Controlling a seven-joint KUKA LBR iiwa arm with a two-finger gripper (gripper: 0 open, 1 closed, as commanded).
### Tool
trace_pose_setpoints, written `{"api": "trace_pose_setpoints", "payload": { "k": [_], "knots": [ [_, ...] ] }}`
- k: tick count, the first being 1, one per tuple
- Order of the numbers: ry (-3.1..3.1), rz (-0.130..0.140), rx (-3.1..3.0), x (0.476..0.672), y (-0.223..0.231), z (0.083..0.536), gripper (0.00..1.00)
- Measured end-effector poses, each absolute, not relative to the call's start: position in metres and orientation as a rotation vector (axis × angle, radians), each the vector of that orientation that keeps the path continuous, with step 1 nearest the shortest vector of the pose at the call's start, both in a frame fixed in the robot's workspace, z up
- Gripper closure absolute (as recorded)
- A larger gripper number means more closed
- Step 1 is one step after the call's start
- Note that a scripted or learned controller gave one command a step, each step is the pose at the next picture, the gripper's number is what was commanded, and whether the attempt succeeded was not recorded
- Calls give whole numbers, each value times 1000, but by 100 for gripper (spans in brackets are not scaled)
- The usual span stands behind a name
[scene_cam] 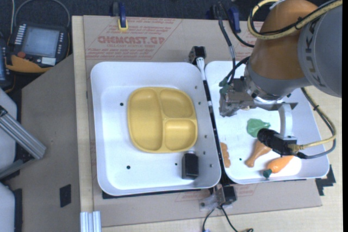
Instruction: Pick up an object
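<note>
My gripper (232, 101) hangs over the left part of the right bin (310, 171), under the grey and orange arm. To its lower right, a green leafy toy (254, 126) lies on the bin floor. Below that are a tan drumstick toy (258, 154) and an orange carrot (281, 164) near the front edge. A small orange piece (224, 154) rests by the bin's left wall. I see nothing held by the gripper.
The left bin (109, 171) holds a yellow divided plate (161, 119) and a small black block (190, 165) near its front right corner. A black fitting with a yellow cable (274, 141) hangs from the arm over the toys. A raised rim separates the two bins.
</note>
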State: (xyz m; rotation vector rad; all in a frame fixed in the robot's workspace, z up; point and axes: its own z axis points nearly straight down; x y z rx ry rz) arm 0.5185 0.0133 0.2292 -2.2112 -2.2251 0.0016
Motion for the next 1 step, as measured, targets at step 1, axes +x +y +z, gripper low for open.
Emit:
{"api": "trace_pose_setpoints", "payload": {
  "k": [1],
  "knots": [
    [-2229, -4, -2214, 515, 66, 238, 100]
  ]
}}
